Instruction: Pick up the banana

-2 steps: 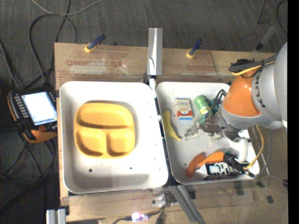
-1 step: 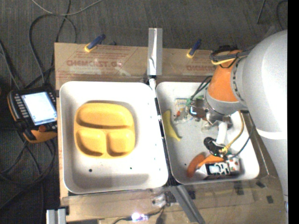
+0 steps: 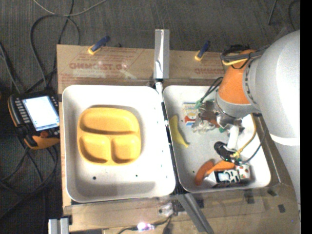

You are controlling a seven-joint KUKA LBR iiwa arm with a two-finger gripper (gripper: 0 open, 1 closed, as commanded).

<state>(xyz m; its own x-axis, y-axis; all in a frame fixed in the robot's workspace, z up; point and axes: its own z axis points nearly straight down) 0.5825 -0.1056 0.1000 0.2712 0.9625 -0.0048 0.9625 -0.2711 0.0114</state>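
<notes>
The banana (image 3: pixel 178 131) is a slim yellow fruit lying along the left wall of the right bin (image 3: pixel 263 177), pointing roughly front to back. My gripper (image 3: pixel 201 123) hangs over the middle of that bin, a short way to the right of the banana and apart from it. The grey wrist with its orange band (image 3: pixel 234 89) rises behind it to the right. Nothing yellow shows at the gripper's tip.
An orange carrot-like piece (image 3: pixel 204 170) and a small printed box (image 3: pixel 230 175) lie at the right bin's front. A small white printed packet (image 3: pixel 190 112) sits just left of the gripper. The left bin (image 3: pixel 73 179) holds a yellow three-compartment tray (image 3: pixel 110 134).
</notes>
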